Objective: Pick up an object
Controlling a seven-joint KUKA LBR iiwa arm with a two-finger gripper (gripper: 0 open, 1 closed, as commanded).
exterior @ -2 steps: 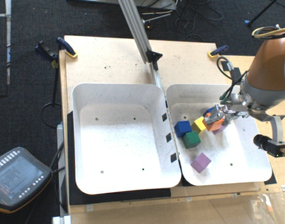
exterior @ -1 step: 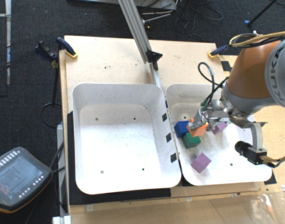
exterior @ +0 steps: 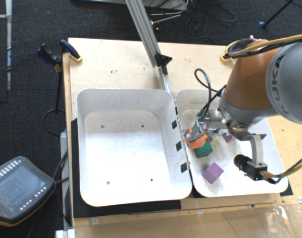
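My gripper [exterior: 201,131] reaches down into the right bin [exterior: 230,190], near its left wall. Right below it lie an orange block [exterior: 196,142] and a green block [exterior: 204,150], pressed close together. The arm's wrist hides the fingertips, so I cannot tell how they stand against the blocks. A purple cube [exterior: 213,172] rests alone toward the bin's front. A small pale purple piece [exterior: 228,138] peeks out under the arm at the right.
The left bin [exterior: 126,148] sits beside the right one, sharing a divider edge with black clips [exterior: 179,145]. A slanted metal rail [exterior: 143,26] crosses the bench behind. A black camera module [exterior: 250,167] hangs off the arm over the right bin.
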